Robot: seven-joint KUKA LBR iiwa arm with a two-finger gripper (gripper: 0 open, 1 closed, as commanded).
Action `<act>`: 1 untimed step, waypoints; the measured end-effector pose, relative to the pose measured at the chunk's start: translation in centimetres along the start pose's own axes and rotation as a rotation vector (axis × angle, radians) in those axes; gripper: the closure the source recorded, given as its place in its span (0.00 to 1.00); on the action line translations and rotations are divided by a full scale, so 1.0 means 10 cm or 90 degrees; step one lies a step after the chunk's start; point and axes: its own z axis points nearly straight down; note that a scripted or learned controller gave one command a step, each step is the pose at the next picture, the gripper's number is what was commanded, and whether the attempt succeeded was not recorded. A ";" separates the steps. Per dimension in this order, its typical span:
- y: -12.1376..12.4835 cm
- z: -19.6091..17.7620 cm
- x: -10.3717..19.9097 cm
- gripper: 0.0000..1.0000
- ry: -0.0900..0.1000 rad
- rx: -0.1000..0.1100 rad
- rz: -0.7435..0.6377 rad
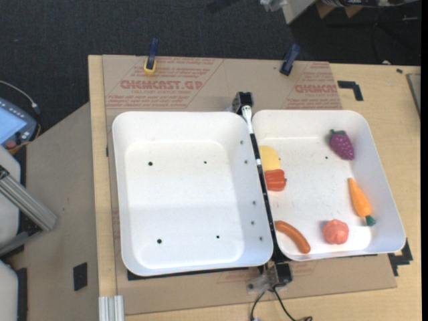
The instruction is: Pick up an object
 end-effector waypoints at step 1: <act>0.00 0.00 0.03 1.00 0.000 0.000 0.000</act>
